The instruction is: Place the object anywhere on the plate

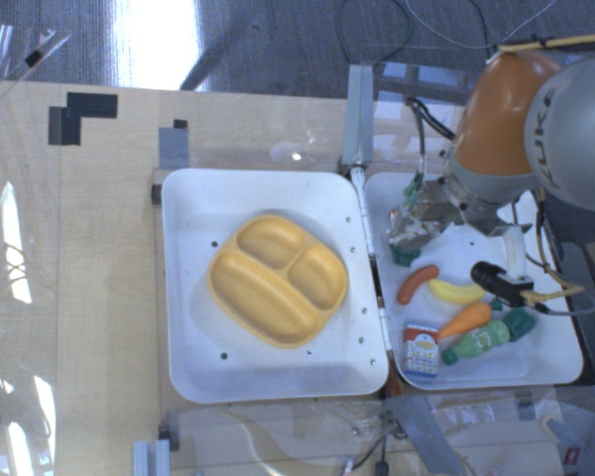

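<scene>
A yellow plate [278, 278] with three compartments lies in the middle of the left white bin [193, 365]. My gripper [409, 231] hangs low over the upper left part of the right bin [555, 365], close to the wall between the bins. A small dark green thing [405, 258] lies just below the gripper, partly hidden by it. In the same bin lie a red sausage [417, 284], a yellow banana [455, 292], an orange carrot [464, 320], a green bottle [486, 338] and a small red and white carton [422, 352].
The toys are packed close together in the lower half of the right bin. The grey and orange arm [506, 117] covers that bin's upper right. A raised divider [374, 276] separates the two bins.
</scene>
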You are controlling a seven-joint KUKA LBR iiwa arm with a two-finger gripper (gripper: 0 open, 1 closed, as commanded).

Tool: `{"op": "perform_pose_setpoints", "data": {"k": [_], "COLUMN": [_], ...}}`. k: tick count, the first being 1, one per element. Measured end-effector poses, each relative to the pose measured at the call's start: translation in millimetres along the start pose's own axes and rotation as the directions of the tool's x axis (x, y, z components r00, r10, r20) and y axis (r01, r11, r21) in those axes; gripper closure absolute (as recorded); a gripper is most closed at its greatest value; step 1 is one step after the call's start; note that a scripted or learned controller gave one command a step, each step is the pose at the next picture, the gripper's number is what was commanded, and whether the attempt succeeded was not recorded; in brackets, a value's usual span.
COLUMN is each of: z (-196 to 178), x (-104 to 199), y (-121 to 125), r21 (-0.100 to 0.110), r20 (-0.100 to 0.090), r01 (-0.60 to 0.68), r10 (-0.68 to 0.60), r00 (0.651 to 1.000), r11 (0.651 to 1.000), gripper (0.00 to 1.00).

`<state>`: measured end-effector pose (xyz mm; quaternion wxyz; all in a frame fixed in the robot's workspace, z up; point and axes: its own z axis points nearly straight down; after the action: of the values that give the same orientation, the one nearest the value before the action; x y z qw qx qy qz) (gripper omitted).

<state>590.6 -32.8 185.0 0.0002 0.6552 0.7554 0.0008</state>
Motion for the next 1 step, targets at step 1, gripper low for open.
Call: {"op": "perform_pose_setpoints", "data": {"k": [1], "z": [-0.1], "x": [64.2], "y": [6.5], "r21": [-0.003], "r20": [0.000], "r01": [0.002], "r10": [-0.002], "r00": [1.000], "r11": [1.000], "gripper": [1.00]}}
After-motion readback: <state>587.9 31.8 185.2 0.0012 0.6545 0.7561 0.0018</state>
